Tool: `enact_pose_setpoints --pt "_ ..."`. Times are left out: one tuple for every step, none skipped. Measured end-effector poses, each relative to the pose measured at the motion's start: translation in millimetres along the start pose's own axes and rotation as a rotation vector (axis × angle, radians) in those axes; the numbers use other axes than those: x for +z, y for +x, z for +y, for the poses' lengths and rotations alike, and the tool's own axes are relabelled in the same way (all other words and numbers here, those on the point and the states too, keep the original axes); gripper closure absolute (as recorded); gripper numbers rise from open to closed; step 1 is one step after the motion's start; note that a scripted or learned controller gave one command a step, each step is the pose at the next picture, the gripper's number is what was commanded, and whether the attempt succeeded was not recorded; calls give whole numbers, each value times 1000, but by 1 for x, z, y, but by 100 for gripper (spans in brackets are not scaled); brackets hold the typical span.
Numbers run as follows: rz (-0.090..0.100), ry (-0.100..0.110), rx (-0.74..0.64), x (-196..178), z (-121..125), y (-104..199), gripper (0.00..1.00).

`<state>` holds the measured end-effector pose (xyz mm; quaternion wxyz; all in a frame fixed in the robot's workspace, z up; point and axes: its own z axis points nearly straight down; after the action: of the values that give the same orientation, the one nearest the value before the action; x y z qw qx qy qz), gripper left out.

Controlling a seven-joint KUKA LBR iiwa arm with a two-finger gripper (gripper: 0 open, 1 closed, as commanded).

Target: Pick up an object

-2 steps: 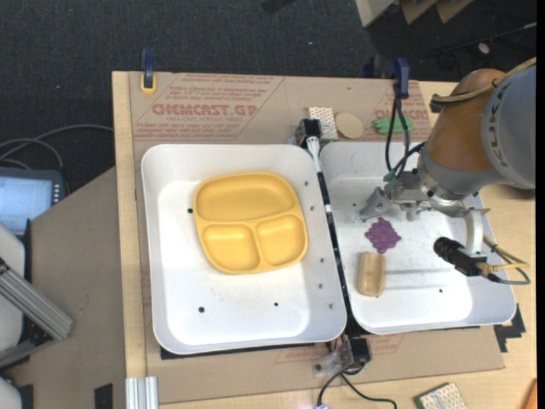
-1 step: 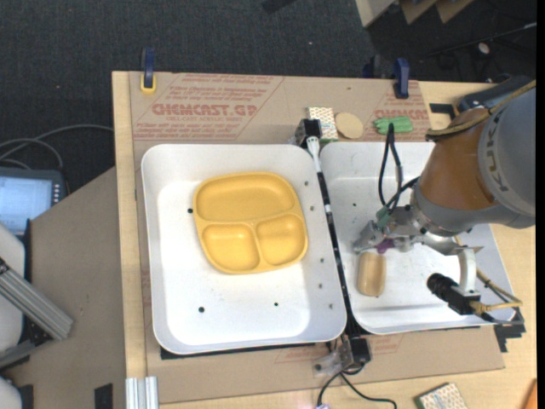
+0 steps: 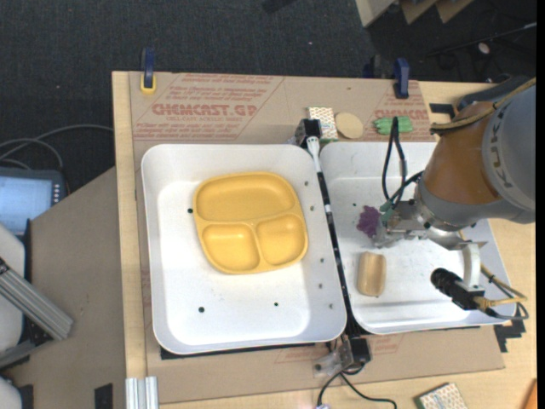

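A small purple toy (image 3: 368, 221) lies in the right bin (image 3: 407, 313), the pincer (image 3: 385, 225) poised at its 3 o'clock, grip state impossible to tell. A tan block (image 3: 371, 274) sits at 6 o'clock. Approach appears underway; closing squarely on the toy comes next.

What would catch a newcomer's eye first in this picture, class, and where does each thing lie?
The yellow plastic divided plate stands out most, lying in the middle of the left white bin. Next comes the grey arm with its orange band, reaching from the right over the right white bin. There a small purple object lies by the gripper, with a tan block just below.
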<state>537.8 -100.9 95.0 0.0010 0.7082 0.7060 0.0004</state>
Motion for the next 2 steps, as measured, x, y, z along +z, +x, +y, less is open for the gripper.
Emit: enact_pose_setpoints --pt "0 1 0 1 0 0 0" --pt "0 -3 -6 11 63 5 0"
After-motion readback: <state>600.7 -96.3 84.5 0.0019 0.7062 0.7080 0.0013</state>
